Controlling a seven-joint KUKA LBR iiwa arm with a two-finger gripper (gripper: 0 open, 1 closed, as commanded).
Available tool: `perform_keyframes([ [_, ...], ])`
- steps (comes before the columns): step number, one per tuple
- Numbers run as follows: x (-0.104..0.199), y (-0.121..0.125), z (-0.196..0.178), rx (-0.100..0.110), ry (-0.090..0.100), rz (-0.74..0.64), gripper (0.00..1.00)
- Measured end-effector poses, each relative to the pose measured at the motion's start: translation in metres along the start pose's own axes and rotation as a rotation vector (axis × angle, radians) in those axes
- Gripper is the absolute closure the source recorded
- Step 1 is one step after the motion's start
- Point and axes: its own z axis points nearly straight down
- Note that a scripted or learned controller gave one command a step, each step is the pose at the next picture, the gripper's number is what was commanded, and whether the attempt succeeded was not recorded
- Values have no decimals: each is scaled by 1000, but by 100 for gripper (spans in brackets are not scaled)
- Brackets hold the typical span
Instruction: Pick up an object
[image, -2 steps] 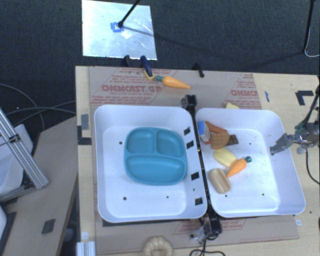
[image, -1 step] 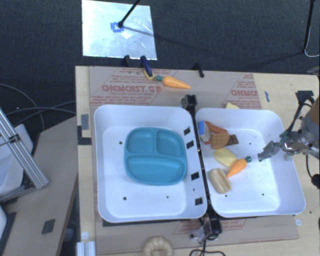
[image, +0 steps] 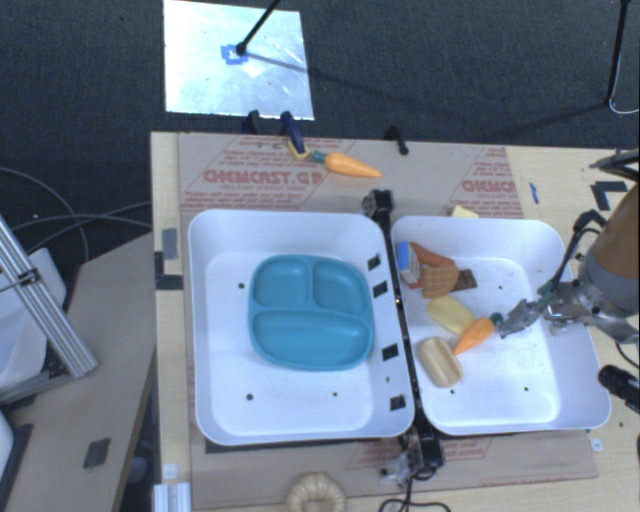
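The right bin (image: 560, 400) holds several toy foods. A small orange carrot (image: 473, 335) lies near its middle, its green top pointing right. A yellow piece (image: 450, 314) sits just left of it and a tan bread roll (image: 438, 361) lies below. Further back are a brown piece (image: 442, 280), an orange wedge (image: 432, 256) and a blue and white item (image: 405, 262). My gripper (image: 515, 320) is low in the bin, right at the carrot's green end, and the arm (image: 612, 270) reaches in from the right. Whether it touches the carrot is unclear.
The left bin (image: 215, 300) holds a blue divided plate (image: 308, 312). A second toy carrot (image: 345, 163) lies on the cardboard behind the bins, and a yellow bit (image: 463, 212) sits behind the right bin. A black divider (image: 395, 320) runs between the bins.
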Motion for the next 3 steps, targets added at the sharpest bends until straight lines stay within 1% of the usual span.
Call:
perform_keyframes([
  [1, -3, 7, 45, 0, 0, 0, 0],
  [2, -3, 8, 70, -1, -1, 1, 0],
  [3, -3, 9, 59, -5, -2, 1, 100],
])
